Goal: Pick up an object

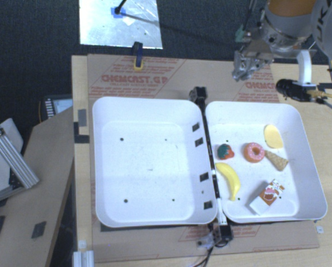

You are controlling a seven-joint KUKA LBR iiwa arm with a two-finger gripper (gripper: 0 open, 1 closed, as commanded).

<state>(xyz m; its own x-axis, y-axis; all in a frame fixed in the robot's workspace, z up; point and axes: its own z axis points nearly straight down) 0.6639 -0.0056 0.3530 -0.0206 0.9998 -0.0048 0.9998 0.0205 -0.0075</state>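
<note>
The gripper (pixel 245 71) is hanging above the bench behind the right bin (pixel 305 143), holding nothing; its opening I cannot tell. The banana (pixel 229 178), donut (pixel 254 152) and other toys are lying in that bin, waiting.

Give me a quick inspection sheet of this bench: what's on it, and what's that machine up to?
Surface: tan bench board with red lettering, bearing the left shallow white bin and the right shallow white bin side by side.
Job's things: all in the right bin: curved yellow banana, pink-iced ring doughnut, small red-and-teal round toy, pale yellow oval piece, tan wedge, red-and-white small box.
Clutter: yellow clip at the board's far edge.
End effector: hangs above the board beyond the right bin, holding nothing.
Cables: wires below the bins' joint.
Surroundings: shiny metal sheet on dark floor.
</note>
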